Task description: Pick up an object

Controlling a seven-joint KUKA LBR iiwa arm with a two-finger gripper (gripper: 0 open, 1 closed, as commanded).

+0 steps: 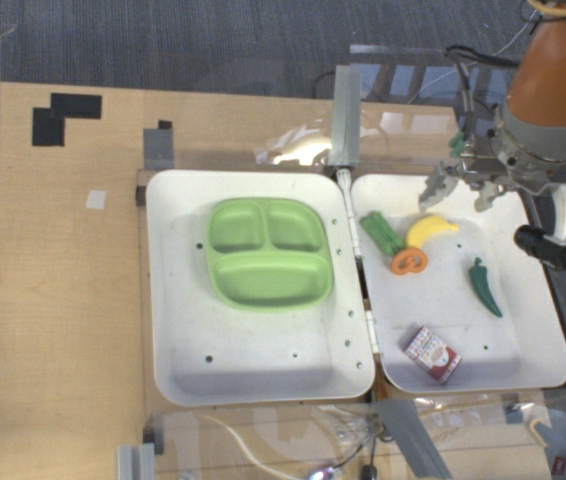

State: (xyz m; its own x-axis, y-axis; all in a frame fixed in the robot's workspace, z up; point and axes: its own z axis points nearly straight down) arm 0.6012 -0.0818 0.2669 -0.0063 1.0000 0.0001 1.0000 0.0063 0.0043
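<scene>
Nearest, box (432, 354) lay well below banana (431, 230); carrot (409, 260) touching it, pepper (484, 286) off right. Beyond banana, gripper (457, 193) hovered, fingers spread, empty. Could well nudge carrot, or slip off that curved skin.

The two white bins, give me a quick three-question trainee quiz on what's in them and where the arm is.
1. True or false: the green divided plate lies in the left bin.
2. Which item lies nearest the gripper? A) small red box B) yellow banana C) green pepper
3. Fill in: the carrot lies in the ___ bin.

Key: 1 true; 2 B; 3 right.
</scene>
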